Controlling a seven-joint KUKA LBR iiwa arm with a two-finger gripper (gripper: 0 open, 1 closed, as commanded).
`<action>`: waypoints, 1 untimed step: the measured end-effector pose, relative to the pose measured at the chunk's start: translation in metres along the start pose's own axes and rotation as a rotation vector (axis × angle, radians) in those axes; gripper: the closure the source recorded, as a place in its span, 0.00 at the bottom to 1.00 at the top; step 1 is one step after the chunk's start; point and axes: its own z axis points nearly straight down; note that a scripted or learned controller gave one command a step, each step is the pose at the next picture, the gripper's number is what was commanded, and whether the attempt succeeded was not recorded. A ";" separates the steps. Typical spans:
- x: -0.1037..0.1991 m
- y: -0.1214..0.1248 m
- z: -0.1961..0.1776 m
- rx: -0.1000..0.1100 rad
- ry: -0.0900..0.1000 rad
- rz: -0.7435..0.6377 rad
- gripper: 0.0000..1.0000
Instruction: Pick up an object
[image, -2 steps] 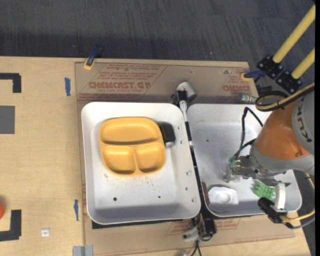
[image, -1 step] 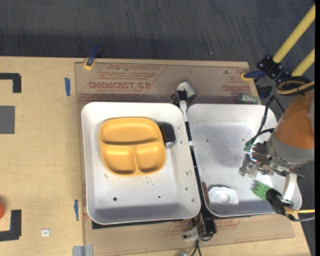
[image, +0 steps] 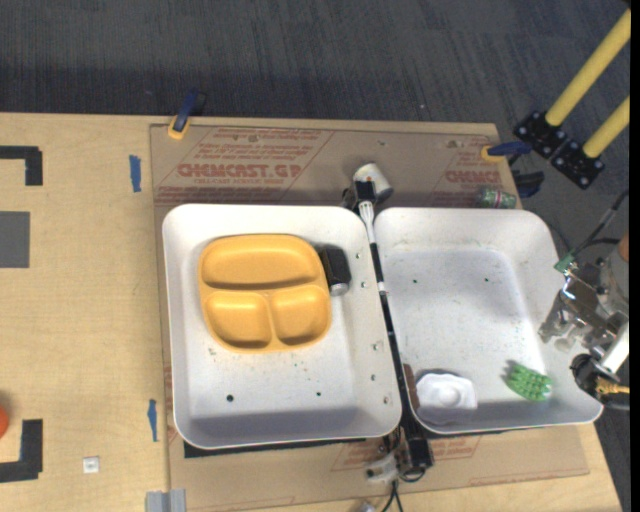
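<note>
A yellow divided tray lies in the left bin, with a small black object touching its right side. In the right bin a white object rests near the front wall. A small green object lies at the front right corner. My gripper hangs at the right rim of the right bin, just above and to the right of the green object. Nothing shows in its grasp.
A divider with a cable and a white fitting runs between the bins. Yellow-handled clamps stand at the back right, and a small green item lies behind the right bin. Brown cardboard lies under both bins.
</note>
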 end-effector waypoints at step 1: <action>0.000 0.000 0.000 0.001 0.000 0.000 0.00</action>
